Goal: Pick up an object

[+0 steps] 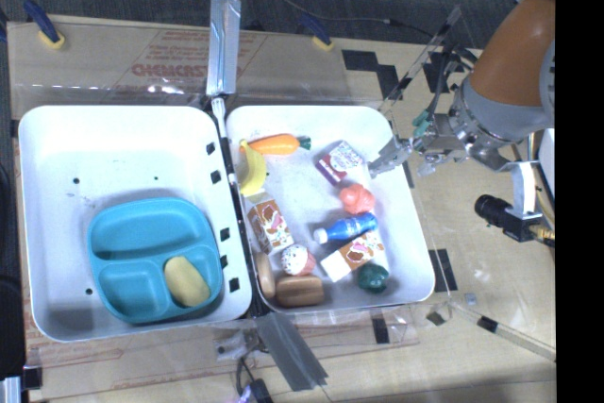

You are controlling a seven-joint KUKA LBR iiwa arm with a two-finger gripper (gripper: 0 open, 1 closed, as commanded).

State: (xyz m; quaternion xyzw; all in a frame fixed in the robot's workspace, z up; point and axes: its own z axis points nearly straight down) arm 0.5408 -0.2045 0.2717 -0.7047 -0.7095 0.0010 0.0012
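Note:
My gripper (pixel 385 159) hangs at the right rim of the right bin (pixel 415 231), nothing visibly in it. Just to its left lies a maroon and white packet (pixel 340 160), and below it a salmon-pink round object (pixel 356 197). Further down the bin lie a blue bottle (pixel 347 228), a red and white box (pixel 354 257) and a dark green item (pixel 374 277). Along the bin's left side are an orange carrot (pixel 274 143), a yellow banana (pixel 252 167), a small carton (pixel 269 222), a speckled white ball (pixel 294 260) and a brown bun (pixel 297 291).
The left bin (pixel 47 156) holds a blue sectioned tray (pixel 142 236) with a yellow potato (pixel 187 280) in its lower right compartment. A metal bar (pixel 223 42) stands behind the divide between the bins. Bare bench lies right of the right bin.

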